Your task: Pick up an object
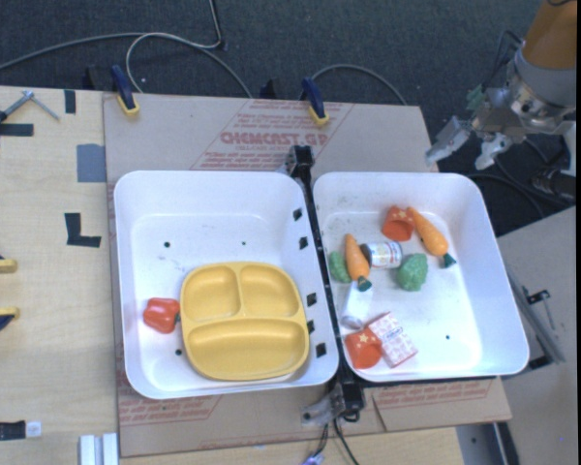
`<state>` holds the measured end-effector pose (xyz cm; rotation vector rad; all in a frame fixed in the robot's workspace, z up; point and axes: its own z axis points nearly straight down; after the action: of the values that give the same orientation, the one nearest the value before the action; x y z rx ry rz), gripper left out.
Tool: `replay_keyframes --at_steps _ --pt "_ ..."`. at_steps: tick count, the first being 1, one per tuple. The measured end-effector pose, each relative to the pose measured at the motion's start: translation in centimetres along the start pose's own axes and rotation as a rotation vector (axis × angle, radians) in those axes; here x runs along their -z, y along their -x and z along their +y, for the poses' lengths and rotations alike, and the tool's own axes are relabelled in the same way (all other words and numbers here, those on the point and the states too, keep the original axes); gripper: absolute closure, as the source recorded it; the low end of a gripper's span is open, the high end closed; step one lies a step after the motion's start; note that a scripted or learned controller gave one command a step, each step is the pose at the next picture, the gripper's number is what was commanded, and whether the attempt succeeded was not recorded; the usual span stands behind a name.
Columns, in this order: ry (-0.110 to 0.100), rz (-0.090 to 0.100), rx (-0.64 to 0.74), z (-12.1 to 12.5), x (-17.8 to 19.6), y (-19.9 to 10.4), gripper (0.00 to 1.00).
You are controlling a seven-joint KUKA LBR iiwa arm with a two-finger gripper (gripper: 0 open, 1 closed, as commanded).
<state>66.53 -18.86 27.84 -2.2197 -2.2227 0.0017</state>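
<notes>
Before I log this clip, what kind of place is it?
Most likely a robotics lab test bench: two white bins sit on cardboard fixed with blue clamps, toy food such as a plastic carrot lies inside, and cables trail across the floor.

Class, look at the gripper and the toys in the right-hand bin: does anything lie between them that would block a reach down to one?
Nothing visible does. The gripper sits above and beyond the far right corner of the right bin, outside it. The two toy carrots and the green toy lie uncovered.
</notes>
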Motion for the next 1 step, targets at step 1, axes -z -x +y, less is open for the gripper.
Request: replay_keyframes --at_steps 1 --pt "0.004 -0.001 0.002 0.47 -19.16 -1.50 0.00"
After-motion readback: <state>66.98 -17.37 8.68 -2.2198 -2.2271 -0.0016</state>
